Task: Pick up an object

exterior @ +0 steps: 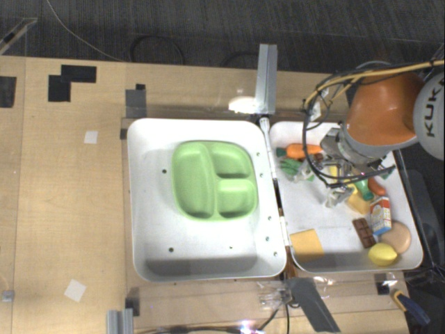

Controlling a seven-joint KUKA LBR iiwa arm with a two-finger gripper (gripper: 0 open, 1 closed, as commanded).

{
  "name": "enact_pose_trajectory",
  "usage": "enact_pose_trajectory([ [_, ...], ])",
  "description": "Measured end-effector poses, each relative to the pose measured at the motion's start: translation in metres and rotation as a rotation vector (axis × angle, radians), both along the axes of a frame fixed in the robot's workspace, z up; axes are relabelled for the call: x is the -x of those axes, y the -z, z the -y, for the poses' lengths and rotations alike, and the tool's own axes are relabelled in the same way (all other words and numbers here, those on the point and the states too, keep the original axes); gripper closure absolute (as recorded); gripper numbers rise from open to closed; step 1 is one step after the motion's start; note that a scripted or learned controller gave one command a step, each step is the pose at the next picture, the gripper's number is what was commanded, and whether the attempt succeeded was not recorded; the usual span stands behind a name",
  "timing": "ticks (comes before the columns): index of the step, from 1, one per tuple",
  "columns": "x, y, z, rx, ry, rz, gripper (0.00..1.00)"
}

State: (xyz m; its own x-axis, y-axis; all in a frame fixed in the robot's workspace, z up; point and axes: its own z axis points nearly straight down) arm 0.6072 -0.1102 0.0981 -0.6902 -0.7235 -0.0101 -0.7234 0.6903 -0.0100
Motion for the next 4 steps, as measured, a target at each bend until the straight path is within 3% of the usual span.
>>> enact_pose_trajectory([
  [1, 0.001, 0.008, -0.002, 0.0, 0.006, -0.001, 0.0],
  [2, 0.008, 0.008, 0.0, 0.001, -0.097, 0.002, 0.0],
  [3, -0.008, 0.009, -0.005, 0.002, -0.133, 0.0, 0.0],
  [4, -0.042, 0.009, -0.006, 0.002, -0.192, -0.001, 0.0],
])
